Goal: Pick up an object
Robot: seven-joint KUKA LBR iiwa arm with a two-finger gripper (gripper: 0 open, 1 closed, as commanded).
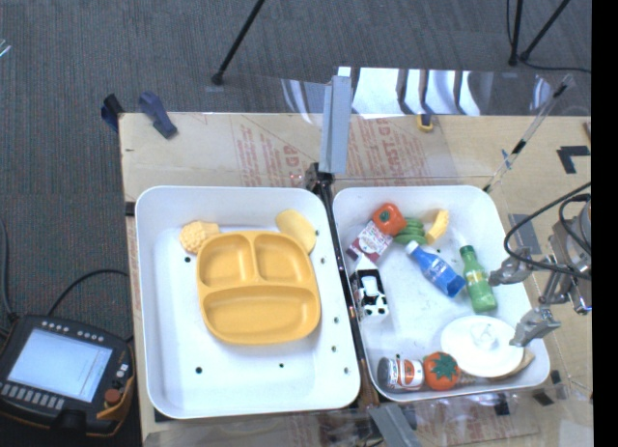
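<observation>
My gripper (519,300) hangs at the right edge of the right bin (502,213), open, with nothing between its fingers. One fingertip (506,275) is just right of a green bottle (476,279); the other is beside a white plate (483,344). Also in this bin lie a blue bottle (435,269), a red pepper (387,218), a yellow banana piece (439,225), a pink packet (370,241), a black-and-white cow toy (370,296), a can (401,374) and a tomato (443,370).
The left bin (159,339) holds a yellow divided tray (258,287), a yellow bumpy toy (199,235) and a yellow oval piece (297,229). A grey post (335,126) stands behind the bins. Cables loop beside the wrist at the right.
</observation>
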